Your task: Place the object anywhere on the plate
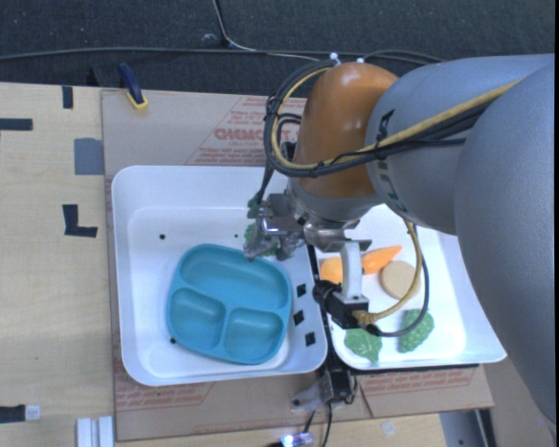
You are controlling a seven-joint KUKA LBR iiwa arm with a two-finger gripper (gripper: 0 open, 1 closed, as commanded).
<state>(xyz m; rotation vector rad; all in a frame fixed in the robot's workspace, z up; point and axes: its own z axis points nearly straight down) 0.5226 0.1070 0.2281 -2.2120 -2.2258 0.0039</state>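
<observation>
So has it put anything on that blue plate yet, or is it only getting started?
Nothing lies on the blue plate yet. The gripper hangs over the plate's far edge with something small and greenish at its tip; whether it truly holds it is unclear. Toy foods, including the carrot, wait in the right bin.

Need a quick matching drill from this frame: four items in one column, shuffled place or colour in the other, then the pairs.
Items:
1. blue three-compartment plastic plate
2. orange carrot-shaped toy
3. tan round flat piece
4. yellow-and-blue clamp

Places:
A. on the cardboard's far left corner
B. lying in the left bin
C. right bin, just nearer the camera than the carrot
D. right bin, beside the arm's wrist, farther back

Pairs: 1-B, 2-D, 3-C, 4-A
</observation>
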